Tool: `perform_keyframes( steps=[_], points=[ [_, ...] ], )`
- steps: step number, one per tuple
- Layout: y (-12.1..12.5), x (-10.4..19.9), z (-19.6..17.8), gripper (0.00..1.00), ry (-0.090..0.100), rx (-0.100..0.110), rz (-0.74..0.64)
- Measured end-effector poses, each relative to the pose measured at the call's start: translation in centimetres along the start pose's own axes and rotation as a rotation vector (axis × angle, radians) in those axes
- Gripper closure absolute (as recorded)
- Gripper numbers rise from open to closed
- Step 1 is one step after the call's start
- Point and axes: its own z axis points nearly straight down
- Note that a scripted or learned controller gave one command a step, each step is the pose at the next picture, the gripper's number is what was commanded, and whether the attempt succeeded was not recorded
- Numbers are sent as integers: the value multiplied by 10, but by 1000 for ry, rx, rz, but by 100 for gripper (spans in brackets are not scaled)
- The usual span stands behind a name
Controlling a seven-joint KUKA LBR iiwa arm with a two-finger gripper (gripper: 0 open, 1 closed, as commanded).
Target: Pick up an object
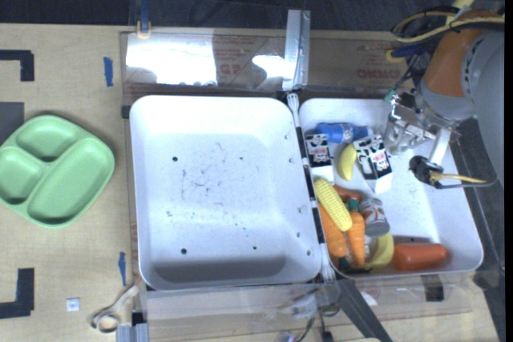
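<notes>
**Operator:** Where are the things you could pick from?

**Spotter:** They are all in your right bin (457, 212), heaped along its left side. At the far end lies a blue bottle (335, 131), with a small black-and-white carton (318, 148) just near of it. A banana (346, 162) sits beside a second black-and-white carton (374, 157). Nearer to you comes an ear of corn (332, 203), then a carrot (356, 234), a small can (373, 215), and a red sausage-shaped piece (417, 255) against the near wall, with something yellow (384, 249) between it and the carrot.

**Operator:** And the gripper?

**Spotter:** Your gripper (405, 136) hangs over the far right part of that bin, just right of the second carton. Nothing shows between its fingers; whether they are spread or closed I cannot tell from here. The orange band (446, 66) sits above it at the right edge.

**Operator:** What else is on the bench?

**Spotter:** The left bin (216, 188) is beside the right one, the two touching. A green divided plate (52, 170) rests well to the left.
</notes>
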Motion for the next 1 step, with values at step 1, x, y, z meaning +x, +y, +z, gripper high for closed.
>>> perform_keyframes(
  steps=[1],
  points=[
    [25, -17, 1, 100, 0, 1, 99]
  ],
)
